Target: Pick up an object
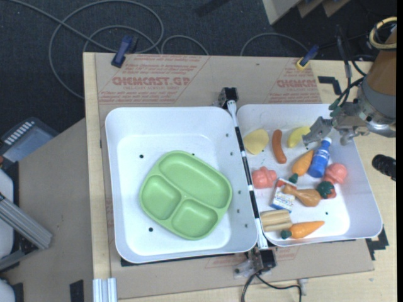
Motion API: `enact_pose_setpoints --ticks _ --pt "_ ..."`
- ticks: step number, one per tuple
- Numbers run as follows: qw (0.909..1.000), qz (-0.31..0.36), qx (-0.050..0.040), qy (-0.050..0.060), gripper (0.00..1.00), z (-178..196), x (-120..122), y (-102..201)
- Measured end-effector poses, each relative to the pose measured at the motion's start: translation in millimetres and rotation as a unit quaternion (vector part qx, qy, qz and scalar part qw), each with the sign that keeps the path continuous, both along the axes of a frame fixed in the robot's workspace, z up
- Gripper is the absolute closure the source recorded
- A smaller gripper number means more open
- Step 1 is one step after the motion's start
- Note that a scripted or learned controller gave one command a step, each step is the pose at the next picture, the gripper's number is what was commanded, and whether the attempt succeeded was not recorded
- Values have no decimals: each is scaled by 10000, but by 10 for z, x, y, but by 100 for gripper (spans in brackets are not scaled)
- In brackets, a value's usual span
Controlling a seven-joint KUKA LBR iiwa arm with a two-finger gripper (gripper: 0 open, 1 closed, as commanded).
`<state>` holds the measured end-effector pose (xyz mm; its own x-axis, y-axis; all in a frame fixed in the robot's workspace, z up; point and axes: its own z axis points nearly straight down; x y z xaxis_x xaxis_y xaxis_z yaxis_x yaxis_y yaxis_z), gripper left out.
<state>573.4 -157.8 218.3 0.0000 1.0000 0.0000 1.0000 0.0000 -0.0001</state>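
robot lab: clamped bench [189,74], cables [94,24]

Dark carpet floor [189,17] — loose cables [94,24] trailing; brown bench board [164,80] under bright even light.

Right bin [359,187] contents:
- yellow lemon-like piece [255,141], near left wall, upper area
- red sausage [279,145], lying roughly upright in view, just right of the yellow piece
- small yellow item [298,136], upper middle
- blue bottle [320,158] with white cap, tilted, cap toward top
- small orange carrot [302,163], touching bottle's left side
- pink pieces at [264,177] and [337,173]
- small box [283,197], red/blue print, mid bin
- drumstick [304,195] beside box
- bread-like tan block [276,219]
- larger carrot [303,229], bottom edge
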Motion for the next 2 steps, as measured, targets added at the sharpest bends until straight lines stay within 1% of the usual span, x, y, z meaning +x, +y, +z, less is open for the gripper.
enact_pose_setpoints --ticks 1,2 --pt "10000 0 3 9 0 -1269 461 -186" --pt "10000 -2 2 5 0 -1339 -21 -198"
